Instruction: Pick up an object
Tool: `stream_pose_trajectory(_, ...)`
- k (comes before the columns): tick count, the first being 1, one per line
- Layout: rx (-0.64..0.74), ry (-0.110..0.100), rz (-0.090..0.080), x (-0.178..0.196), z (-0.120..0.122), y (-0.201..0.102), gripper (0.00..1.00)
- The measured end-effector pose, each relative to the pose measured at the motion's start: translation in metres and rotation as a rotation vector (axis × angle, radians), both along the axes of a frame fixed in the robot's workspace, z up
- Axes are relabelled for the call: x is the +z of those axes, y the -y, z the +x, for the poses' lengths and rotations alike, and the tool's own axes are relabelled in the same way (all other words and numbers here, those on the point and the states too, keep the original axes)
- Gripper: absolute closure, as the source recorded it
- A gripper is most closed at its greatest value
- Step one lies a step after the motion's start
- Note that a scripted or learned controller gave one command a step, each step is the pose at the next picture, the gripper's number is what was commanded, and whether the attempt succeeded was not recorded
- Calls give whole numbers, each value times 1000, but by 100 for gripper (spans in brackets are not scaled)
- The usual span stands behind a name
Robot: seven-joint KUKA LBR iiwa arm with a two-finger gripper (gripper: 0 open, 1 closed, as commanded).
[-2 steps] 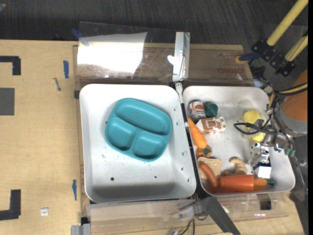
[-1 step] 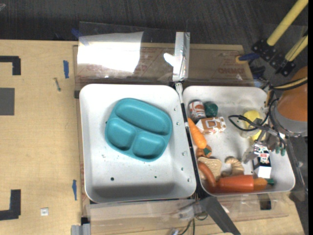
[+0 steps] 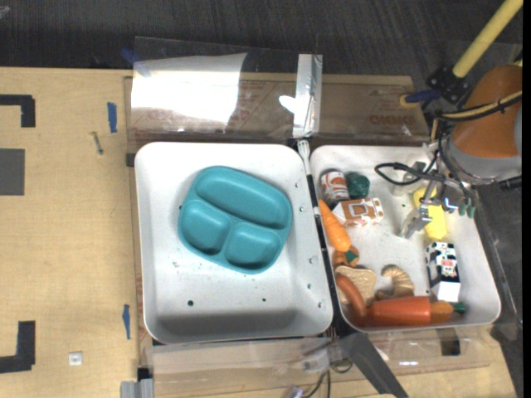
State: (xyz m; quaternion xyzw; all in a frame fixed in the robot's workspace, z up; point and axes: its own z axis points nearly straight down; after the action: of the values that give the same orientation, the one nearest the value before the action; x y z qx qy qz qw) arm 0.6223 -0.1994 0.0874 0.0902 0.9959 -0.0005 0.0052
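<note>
Toy food items are seen crowded in the right-hand shallow white bin (image 3: pixel 489 272): an orange plastic carrot (image 3: pixel 335 230), a long red-orange sausage (image 3: pixel 405 309), a black-and-white cow-patterned carton (image 3: pixel 443 264) and a small yellow block (image 3: pixel 435 223). Left of that bin, a teal divided plastic plate (image 3: pixel 235 216) is held in the second white bin (image 3: pixel 158 247). The gripper (image 3: pixel 421 215) is seen over the right bin's far part beside the yellow block; whether it is open cannot be told.

Two white bins (image 3: pixel 158 222), one teal plate (image 3: pixel 236 217)
</note>
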Motion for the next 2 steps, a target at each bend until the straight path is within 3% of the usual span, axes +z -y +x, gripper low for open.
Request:
stream_pose_trajectory(1, 2, 15, -5, 15, 4, 0, 100)
stream_pose_trajectory(2, 58, 8, -2, 110, -21, -46, 100)
